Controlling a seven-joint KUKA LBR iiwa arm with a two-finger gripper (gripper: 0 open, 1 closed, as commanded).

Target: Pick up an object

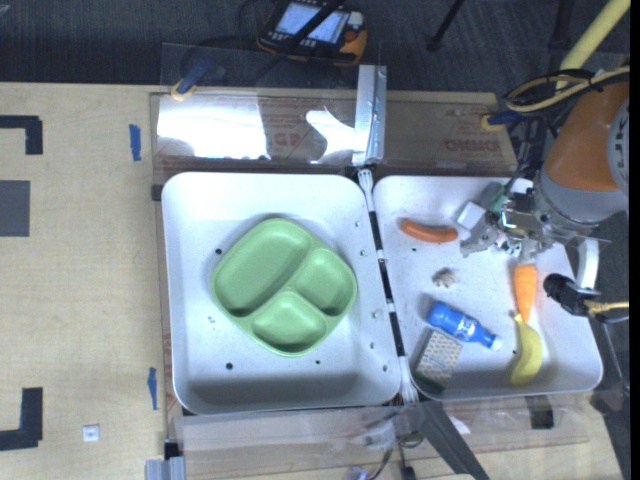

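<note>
1. Objects for picking lie in the right bin (585,373): a sausage (429,232) at 10 o'clock, a carrot (525,290) right of centre, a banana (526,353) at 4 o'clock just below the carrot, a blue bottle (463,326) at 6 o'clock, and a small pale lump (445,279) near the centre.
2. A speckled pad (437,353) sits at 7 o'clock, touching the bottle's lower end.
3. The gripper (500,230) hangs over the right bin at about 1 o'clock, between the sausage and the carrot; finger state cannot be told.
4. The left bin (190,208) holds a green divided plate (285,284) at its centre.
</note>
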